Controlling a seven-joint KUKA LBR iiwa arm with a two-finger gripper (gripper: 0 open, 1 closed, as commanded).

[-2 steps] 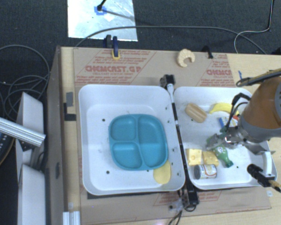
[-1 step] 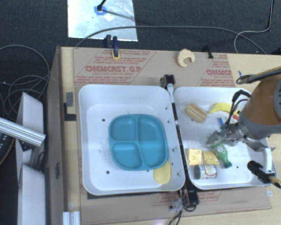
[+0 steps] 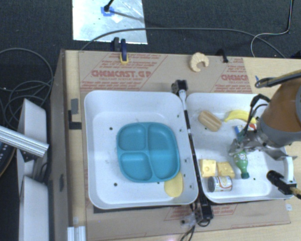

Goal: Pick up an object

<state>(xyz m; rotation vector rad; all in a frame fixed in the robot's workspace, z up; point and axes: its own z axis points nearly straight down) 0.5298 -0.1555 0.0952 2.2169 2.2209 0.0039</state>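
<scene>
Right bin (image 3: 226, 197) taken as landmark. Gripper (image 3: 241, 147) positioned low over its centre, directly above green bottle (image 3: 242, 164); finger opening cannot be told, nothing seen held. Bottle lying on bin floor, just right of two cheese-yellow blocks (image 3: 208, 167) and above a small can (image 3: 220, 184). Tan bread-like piece (image 3: 209, 120) and yellow banana (image 3: 237, 116) toward bin's far side. Left of bin: second white bin (image 3: 98, 134) holding blue divided plate (image 3: 147, 151), yellow piece (image 3: 174, 187) at its near right corner
</scene>
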